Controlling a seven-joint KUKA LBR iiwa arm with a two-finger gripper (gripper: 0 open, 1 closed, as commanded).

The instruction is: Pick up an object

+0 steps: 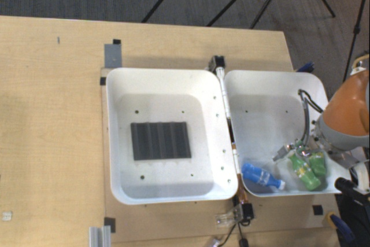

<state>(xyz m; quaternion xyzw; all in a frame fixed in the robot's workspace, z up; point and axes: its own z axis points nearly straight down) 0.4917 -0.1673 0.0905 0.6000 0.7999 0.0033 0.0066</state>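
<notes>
Low in the frame, on the table point(52, 142), the left bin point(115, 124) holds a dark ribbed mat point(161, 140). Rightward, the right bin point(260, 95) holds a blue bottle point(261, 176) (lying flat); the tool point(300, 154) sits over a green object point(308, 170), grip unclear.

Right bin point(260, 95): back and middle floor open. Near front wall, blue bottle point(262, 177) and green object point(308, 170) crowd floor; arm point(347, 115) overhangs right side.
</notes>
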